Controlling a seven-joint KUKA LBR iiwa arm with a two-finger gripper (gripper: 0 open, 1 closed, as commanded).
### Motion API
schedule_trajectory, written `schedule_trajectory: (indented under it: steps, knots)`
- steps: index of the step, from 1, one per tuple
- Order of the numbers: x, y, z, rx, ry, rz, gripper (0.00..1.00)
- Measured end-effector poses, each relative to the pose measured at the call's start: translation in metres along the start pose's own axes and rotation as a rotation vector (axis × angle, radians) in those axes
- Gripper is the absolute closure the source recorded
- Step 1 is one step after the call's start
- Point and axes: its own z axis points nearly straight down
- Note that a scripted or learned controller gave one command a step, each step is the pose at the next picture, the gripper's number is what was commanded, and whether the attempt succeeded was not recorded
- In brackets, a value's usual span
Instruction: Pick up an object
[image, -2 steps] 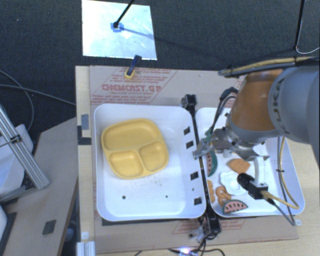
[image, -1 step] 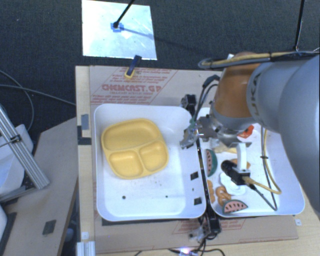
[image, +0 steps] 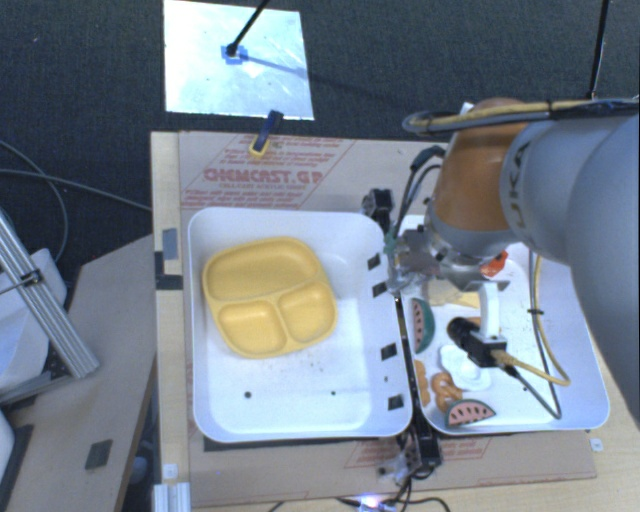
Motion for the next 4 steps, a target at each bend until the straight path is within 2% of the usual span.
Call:
schedule_trajectory:
  steps: [1,2,3,4]
  knots:
    - [0.054,-0.054,-0.086,-0.003,0.003,-0.004,1.0]
    - [0.094,-0.028,-0.247,-0.017,0.005,-0.003,1.0]
    - [0.102,-0.072,-0.161,0.011,-0.002,0.001,1.0]
    - [0.102,-0.07,-0.165,0.002,-0.001,0.001,0.0]
